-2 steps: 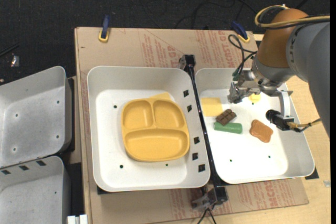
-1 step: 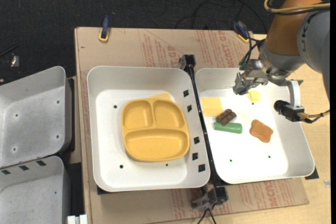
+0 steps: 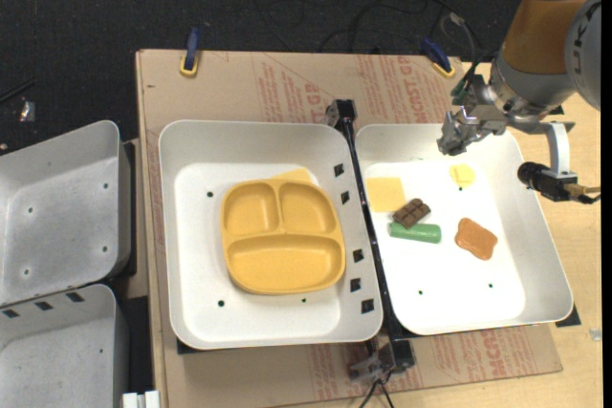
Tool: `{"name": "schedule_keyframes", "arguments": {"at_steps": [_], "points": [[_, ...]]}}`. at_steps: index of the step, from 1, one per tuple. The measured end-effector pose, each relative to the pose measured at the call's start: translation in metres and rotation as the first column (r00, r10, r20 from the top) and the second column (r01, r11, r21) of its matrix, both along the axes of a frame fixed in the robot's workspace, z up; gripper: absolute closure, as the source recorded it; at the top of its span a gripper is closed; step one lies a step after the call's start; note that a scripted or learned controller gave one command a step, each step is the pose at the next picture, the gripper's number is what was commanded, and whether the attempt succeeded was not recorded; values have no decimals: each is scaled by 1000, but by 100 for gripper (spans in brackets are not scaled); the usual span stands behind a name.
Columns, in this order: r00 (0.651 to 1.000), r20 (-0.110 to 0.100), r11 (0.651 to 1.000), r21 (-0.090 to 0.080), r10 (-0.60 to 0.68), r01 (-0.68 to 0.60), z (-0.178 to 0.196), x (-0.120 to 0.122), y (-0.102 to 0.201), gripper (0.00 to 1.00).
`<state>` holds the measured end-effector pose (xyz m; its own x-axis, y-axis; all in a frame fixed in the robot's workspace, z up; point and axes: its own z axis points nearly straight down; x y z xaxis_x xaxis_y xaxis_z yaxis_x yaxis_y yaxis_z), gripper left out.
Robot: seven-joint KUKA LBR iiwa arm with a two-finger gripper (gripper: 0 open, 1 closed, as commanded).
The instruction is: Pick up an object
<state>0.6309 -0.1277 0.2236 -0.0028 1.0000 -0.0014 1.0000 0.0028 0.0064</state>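
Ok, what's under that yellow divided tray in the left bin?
A pale yellow flat sheet pokes out from beneath the yellow divided tray at its far edge. The tray covers the rest of it, so its extent is hidden.

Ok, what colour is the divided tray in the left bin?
Yellow-orange; the divided tray shows plainly in the camera view.

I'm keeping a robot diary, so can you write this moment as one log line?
gripper: above right bin back edge | holding: nothing seen | nearest: small yellow piece | tray: left bin
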Motion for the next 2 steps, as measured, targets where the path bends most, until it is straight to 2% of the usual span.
{"name": "schedule_keyframes", "arguments": {"at_steps": [2], "points": [[1000,-9,1000,2,3,-3,-6,-29,90,100]]}}
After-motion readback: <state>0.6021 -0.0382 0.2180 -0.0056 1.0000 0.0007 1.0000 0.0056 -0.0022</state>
